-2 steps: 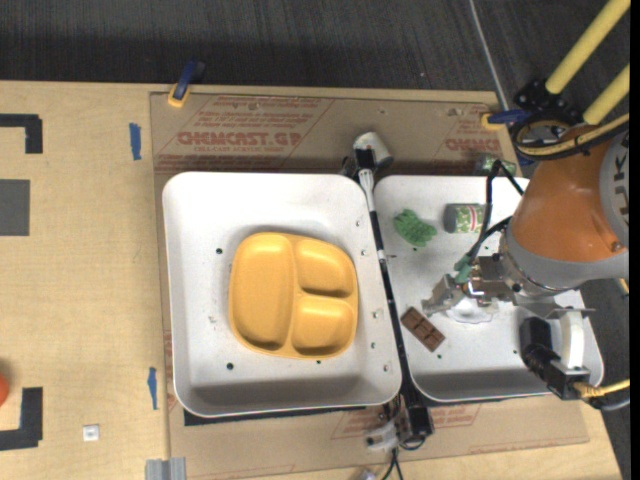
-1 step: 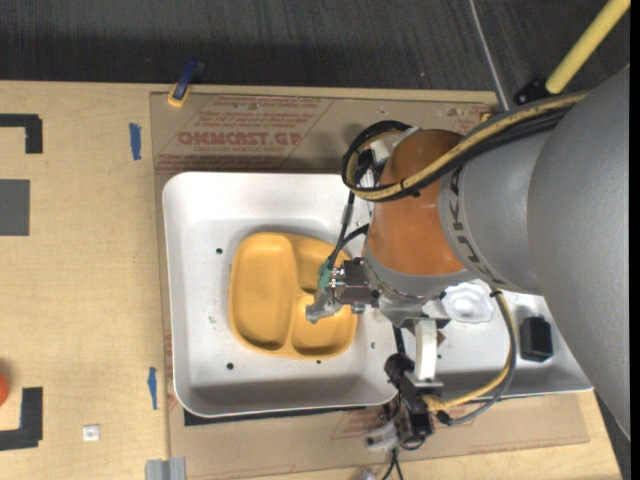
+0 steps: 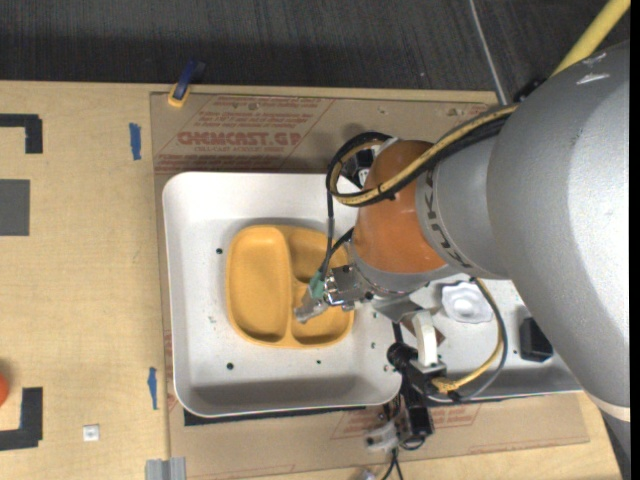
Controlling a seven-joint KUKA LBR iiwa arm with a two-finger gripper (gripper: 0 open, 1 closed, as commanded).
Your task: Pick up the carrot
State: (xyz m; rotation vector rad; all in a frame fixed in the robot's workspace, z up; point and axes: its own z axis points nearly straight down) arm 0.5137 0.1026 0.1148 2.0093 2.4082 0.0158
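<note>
gripper [image 3: 308,306]: was lowered into the white bin [image 3: 190,268]
grip: honestly couldn't be told
carrot: couldn't be picked out
under/left of jaws: yellow-orange shape [image 3: 262,283] was seen, touching

Dark, perhaps carpeted floor [image 3: 250,18] beyond bench [image 3: 80,228]

Smooth matt white plastic bin [image 3: 195,268] on brown cardboard [image 3: 250,128].
</note>
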